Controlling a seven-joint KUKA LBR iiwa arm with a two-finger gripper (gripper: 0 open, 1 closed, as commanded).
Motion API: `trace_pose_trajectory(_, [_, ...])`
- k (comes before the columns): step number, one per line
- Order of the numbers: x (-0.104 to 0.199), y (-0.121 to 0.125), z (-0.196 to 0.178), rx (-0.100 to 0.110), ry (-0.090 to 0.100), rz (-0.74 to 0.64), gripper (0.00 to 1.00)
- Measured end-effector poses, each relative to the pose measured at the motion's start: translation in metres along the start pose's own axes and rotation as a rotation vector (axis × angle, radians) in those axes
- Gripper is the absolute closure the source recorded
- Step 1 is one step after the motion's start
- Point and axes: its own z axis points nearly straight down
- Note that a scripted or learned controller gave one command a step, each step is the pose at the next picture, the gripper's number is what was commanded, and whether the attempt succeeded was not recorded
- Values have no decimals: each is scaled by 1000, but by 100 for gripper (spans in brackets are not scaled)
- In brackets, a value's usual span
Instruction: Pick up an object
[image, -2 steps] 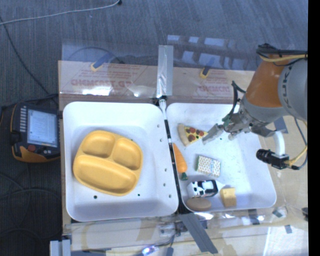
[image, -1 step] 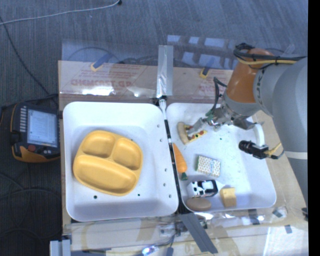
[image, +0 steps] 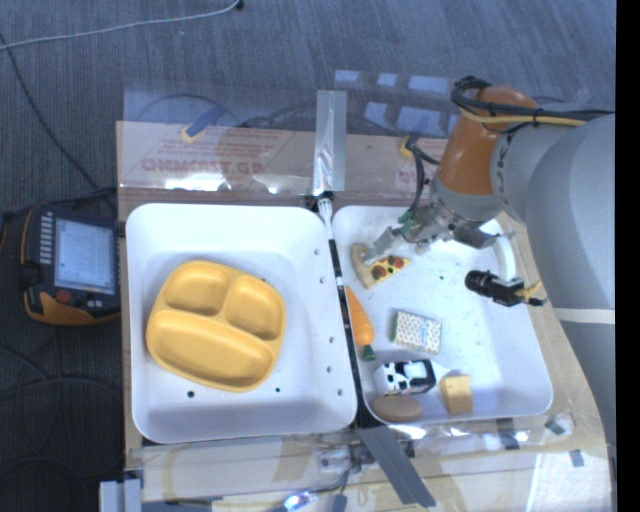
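Note:
My gripper (image: 402, 240) is in the right bin (image: 520, 400), near its far left part, and stands open with nothing between its fingers. Just in front of it lies a toy pizza slice (image: 384, 268). Along the bin's left wall an orange carrot (image: 359, 322) rests. A pale waffle square (image: 417, 330) sits in the middle. Near the front edge are a black-and-white cow toy (image: 407, 377), a brown cookie (image: 401, 408) and a yellow cheese block (image: 457, 392).
The left bin (image: 300, 225) holds a yellow divided plate (image: 217, 322). The grey arm with its orange band (image: 470, 155) covers the right bin's far right corner, and a black fitting (image: 494, 285) juts over the bin. A pendant (image: 72, 262) lies left of the bins.

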Motion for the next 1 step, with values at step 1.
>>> trace_pose_trajectory(1, [4,-2,0,-1,0,49,0])
